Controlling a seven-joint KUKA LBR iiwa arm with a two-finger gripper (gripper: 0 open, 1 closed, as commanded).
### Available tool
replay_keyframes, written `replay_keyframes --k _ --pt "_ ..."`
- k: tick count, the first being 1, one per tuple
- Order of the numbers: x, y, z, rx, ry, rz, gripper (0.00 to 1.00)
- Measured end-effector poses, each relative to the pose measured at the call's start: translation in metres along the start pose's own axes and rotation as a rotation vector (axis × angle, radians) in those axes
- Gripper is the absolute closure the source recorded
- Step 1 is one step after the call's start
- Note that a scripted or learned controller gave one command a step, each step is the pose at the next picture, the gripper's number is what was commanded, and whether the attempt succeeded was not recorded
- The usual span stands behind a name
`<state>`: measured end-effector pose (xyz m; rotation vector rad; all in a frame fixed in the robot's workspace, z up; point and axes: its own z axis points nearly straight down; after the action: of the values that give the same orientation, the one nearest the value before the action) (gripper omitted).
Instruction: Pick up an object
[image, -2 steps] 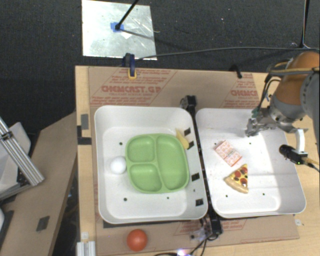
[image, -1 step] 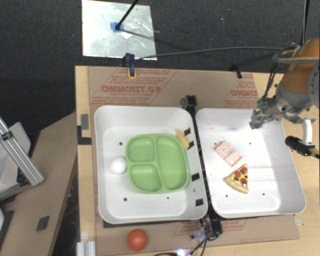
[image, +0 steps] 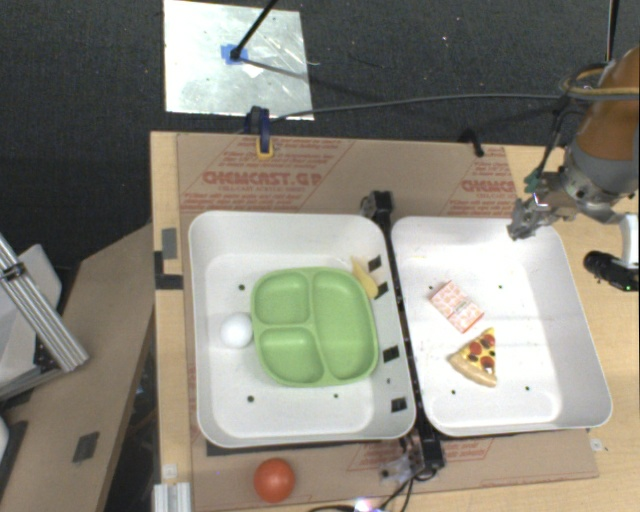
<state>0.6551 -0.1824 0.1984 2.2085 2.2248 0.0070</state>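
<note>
Two smooth white bins — wedge-shaped pizza slice, pink packet; fingers state unclear.

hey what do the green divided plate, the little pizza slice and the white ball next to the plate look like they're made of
Green divided plate: likely moulded plastic, matte, one even colour with soft rounded compartment edges.
Pizza slice: a toy, probably plastic or rubber; flat painted-looking toppings and a thick smooth crust.
White ball: smooth and plain white, maybe plastic or foam; too small to tell.
</note>
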Motion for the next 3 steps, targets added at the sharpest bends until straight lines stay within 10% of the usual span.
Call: replay_keyframes --k 1,3 --pt "-0.001 0.01 -0.063 -0.002 -0.001 0.0 1.0" --pt "0.089 -0.041 -0.038 0.009 0.003 0.0 1.0"
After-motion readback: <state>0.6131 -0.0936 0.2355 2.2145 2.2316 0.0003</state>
